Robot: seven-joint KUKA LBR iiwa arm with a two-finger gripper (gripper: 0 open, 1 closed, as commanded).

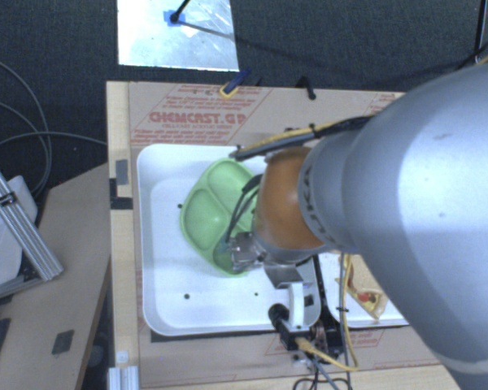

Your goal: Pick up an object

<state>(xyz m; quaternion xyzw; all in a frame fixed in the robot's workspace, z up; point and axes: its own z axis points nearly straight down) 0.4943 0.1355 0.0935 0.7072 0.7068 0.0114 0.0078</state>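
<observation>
camera view first: where's the thing to pick up?

— a green dish [214, 211], divided into compartments, lying in the left bin [167, 242], toward that bin's upper right. it looks tilted, its lower right edge tucked under the arm.

— and the claw?

— the gripper [237, 254] sits at the dish's lower right rim, right where the green meets the grey wrist. the arm [407, 210] reaches in from the right and covers most of it.

— open or closed? holding anything?

— can't tell. the orange band [283, 205] and wrist hide the tip, so whether the rim is actually pinched isn't visible. i won't call it a grasp.

— so what does the next move turn on?

— the dish lies up and to the left of the claw, its long axis running from upper right to lower left, roughly. the claw meets it at one edge, not at the middle. my guess: if the rim is caught, a lift would swing the far side down; if not, the dish just slides left.

— anything else nearby?

— a yellowish object [366, 295] in the right bin, well apart from the dish, partly behind the arm.
</observation>
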